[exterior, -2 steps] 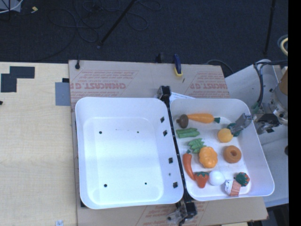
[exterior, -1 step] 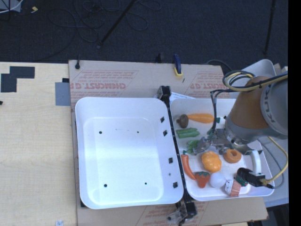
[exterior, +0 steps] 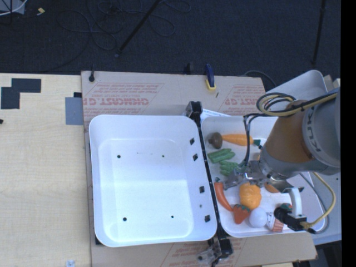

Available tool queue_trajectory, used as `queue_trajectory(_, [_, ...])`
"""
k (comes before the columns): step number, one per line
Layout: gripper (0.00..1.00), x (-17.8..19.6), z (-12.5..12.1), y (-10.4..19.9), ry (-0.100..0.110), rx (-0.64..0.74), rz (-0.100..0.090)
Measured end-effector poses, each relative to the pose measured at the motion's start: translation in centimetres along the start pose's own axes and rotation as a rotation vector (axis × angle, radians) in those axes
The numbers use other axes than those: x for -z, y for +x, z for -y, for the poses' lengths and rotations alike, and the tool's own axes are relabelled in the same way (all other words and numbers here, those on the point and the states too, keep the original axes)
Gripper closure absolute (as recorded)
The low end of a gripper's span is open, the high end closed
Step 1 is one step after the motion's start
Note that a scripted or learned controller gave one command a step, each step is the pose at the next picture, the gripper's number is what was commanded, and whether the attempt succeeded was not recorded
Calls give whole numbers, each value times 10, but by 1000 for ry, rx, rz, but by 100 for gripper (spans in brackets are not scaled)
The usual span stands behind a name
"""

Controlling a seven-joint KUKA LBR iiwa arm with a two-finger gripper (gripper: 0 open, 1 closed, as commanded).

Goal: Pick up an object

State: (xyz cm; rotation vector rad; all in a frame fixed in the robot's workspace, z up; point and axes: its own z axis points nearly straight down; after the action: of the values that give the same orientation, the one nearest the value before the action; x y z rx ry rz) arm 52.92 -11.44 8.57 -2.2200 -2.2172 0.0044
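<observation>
There are two white bins on the desk (exterior: 39,166), side by side: the left bin (exterior: 105,204) has only its white floor with a few small dark dots, and the right bin (exterior: 239,230) holds all the small things. In it I count one brown round piece (exterior: 215,141), one carrot (exterior: 236,139), two green pods (exterior: 221,156), one long red pepper (exterior: 222,196), one strawberry-like red piece (exterior: 240,213), one orange fruit (exterior: 250,196) and one white ball (exterior: 257,218). The desk is light wood, with a brown board (exterior: 144,96) under the bins, and behind it there is dark floor (exterior: 167,26) with black cables. The carrot lies with its long axis left to right, its green end to the right. The end effector (exterior: 245,175) is low over the right bin, just above the orange fruit; how far it is open I cannot tell.
</observation>
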Motion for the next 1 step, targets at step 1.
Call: queue_trajectory(1, [100, 10, -1, -2, 1, -7, -1])
